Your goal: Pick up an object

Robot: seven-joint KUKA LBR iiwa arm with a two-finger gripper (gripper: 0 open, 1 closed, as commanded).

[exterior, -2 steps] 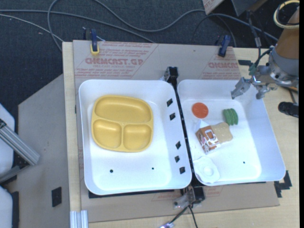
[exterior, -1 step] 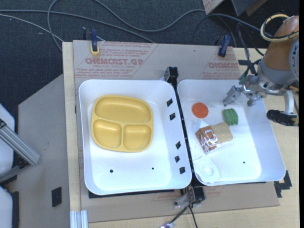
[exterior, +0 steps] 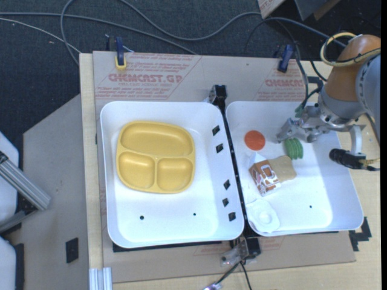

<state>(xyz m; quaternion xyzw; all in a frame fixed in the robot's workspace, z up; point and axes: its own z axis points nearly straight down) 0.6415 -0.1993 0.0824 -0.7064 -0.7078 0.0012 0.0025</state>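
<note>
Camera view, green object (exterior: 294, 148) beneath tool (exterior: 294, 132)

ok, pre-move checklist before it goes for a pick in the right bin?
1. Gripper over the right bin: ok.
2. Target near the gripper: green object lies just below it: ok.
3. Object between the fingers: cannot tell.
4. Neighbours clear of the green object: orange disc apart, brown packet close: cannot tell.
5. Yellow divided plate in the left bin, out of the path: ok.

Grey arm (exterior: 354, 80) from the right, bent low, hand (exterior: 294, 133) pointing left.
</note>
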